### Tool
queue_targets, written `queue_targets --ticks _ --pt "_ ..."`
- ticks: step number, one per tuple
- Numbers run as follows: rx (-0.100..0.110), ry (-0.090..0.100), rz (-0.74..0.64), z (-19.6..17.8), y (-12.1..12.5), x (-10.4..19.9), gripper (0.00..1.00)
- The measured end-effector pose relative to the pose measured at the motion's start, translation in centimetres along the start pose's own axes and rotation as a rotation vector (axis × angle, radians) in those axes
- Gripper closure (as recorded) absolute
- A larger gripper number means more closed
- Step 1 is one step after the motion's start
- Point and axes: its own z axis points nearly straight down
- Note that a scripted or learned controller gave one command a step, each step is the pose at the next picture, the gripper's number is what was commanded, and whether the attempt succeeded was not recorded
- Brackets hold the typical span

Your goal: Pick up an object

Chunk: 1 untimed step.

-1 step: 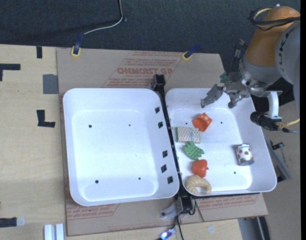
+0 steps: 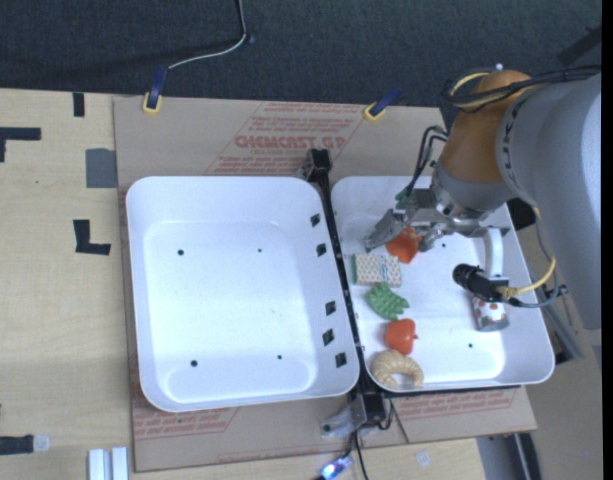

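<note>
A tan croissant (image 2: 397,369) is seen at the near edge of the right bin (image 2: 521,363). Just behind it lie a red tomato (image 2: 401,335), a green leaf toy (image 2: 387,301) and a checked wafer (image 2: 377,269). Behind the wafer, a red-orange toy (image 2: 403,247) is gripped by the hand (image 2: 406,230).

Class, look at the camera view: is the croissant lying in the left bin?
No. The croissant lies in the right bin, at its near edge beside the divider; the left bin does not hold it.
</note>
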Motion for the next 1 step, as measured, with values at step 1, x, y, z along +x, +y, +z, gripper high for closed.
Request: queue_targets --ticks 1 --pt "-0.008 -0.003 0.000 -1.55 0.22 -0.16 1.00"
